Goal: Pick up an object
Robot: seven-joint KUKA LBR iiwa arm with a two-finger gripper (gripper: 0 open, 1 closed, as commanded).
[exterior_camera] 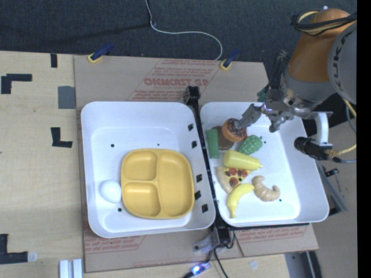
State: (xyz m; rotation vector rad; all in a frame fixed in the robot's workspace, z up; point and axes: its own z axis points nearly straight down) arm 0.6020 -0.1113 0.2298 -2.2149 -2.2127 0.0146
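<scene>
Toys lie crowded in the right bin [301, 210], and this bin is my landmark for all places; the left bin [95, 155] beside it holds a yellow divided plate [157, 183] and a white egg [110, 190]. At the back-left part of the right bin there is a brown round toy [233, 131], maybe a small cupcake, with a green block [212, 143] just beside it against the left wall; in front of it are a green bumpy fruit [251, 145], a yellow pepper-like piece [242, 161], a pizza slice [230, 179], a banana [238, 196] and a croissant [266, 190], all near each other.

The gripper [259, 116] hangs over the back part of the right bin, reaching from its right side; 1 dark finger [249, 116] points down-left toward the brown round toy and the other part stands further right, so the fingers seem apart, and nothing is seen between them. No object is lifted; all 7 toys rest on the bin floor.

I judge the step in hand is the approach, before any grasp. The nearest target seems the brown round toy, or the green bumpy fruit just beside it. The next move calls for descending with the fingers on both sides of 1 toy only, then closing; the neighbours are close, so a finger may land on top of 1 and push it away.
</scene>
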